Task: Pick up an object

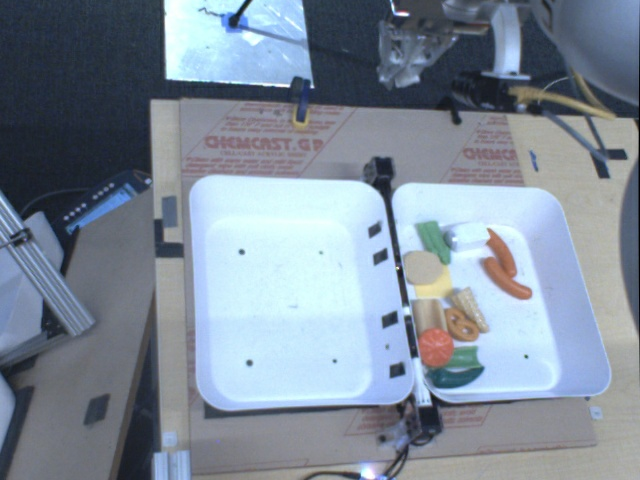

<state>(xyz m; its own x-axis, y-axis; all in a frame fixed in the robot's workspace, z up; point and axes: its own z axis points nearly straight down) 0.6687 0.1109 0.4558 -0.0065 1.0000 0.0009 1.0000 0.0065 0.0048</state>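
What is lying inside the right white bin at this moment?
The right bin holds toy food along its left side: a green stick, two orange sausages, a tan disc, a yellow piece, a pretzel, a tomato, a green pepper. Anything beneath them is covered.

Two shallow white bins sit side by side on the bench (330, 133). The left bin (290, 288) shows only its bare floor; the right bin (560, 298) carries a cluster of toy food along its left wall — a green piece (433, 240), a tan disc (422, 266), a yellow block (434, 286), a pretzel (462, 322), a red tomato (436, 347), a dark green pepper (458, 375). Two orange sausages (505, 264) lie apart, further right. The gripper (402, 60) hangs above the bench's far edge — well clear of both bins.
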